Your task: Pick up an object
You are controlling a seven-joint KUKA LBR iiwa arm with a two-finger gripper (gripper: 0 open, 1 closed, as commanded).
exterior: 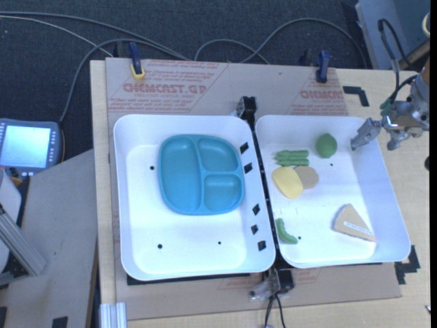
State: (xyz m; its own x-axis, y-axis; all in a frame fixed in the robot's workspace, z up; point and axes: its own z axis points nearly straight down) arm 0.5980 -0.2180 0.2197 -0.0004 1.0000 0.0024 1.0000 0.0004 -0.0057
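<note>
Bench: a wooden board (205, 80) on dark carpet, blue clamps at its far edge, cables trailing behind.
Left bin (136, 251): holds a blue divided tray (201, 174).
Right bin (382, 203): green ball (326, 145), green pod (292, 157), yellow piece (287, 182) touching a tan piece (308, 177), small green piece (285, 231), tan wedge (353, 223).
Gripper (382, 132): up at the right bin's far right rim, nothing seen between its fingers; how wide they stand, I cannot tell.
Room: a lit pendant screen (27, 144) at the left.
</note>
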